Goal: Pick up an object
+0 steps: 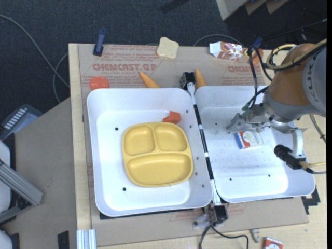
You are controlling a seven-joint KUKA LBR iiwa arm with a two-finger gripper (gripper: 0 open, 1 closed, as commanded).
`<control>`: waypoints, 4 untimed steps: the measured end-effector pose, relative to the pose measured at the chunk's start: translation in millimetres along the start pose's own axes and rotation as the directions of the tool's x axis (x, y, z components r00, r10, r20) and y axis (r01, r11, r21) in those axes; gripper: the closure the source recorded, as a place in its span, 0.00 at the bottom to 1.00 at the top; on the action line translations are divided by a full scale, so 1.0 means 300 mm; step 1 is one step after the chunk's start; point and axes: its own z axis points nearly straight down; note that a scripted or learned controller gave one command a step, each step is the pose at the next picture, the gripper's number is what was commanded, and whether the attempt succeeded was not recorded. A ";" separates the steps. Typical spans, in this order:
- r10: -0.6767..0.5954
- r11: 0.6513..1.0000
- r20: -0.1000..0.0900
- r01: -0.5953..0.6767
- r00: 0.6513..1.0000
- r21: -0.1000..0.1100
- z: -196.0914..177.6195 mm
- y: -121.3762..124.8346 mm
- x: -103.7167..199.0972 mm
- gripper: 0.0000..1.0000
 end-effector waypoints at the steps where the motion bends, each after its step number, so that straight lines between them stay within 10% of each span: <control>1: -0.002 1.000 -0.007 0.002 1.000 0.023 0.060 -0.049 0.012 0.00; 2: -0.002 1.000 -0.005 0.002 1.000 0.019 0.082 0.105 -0.223 0.00; 3: -0.003 1.000 -0.006 0.003 1.000 0.015 0.044 0.112 -0.220 1.00; 4: -0.001 0.999 -0.010 0.001 1.000 0.034 -0.003 -0.036 -0.307 1.00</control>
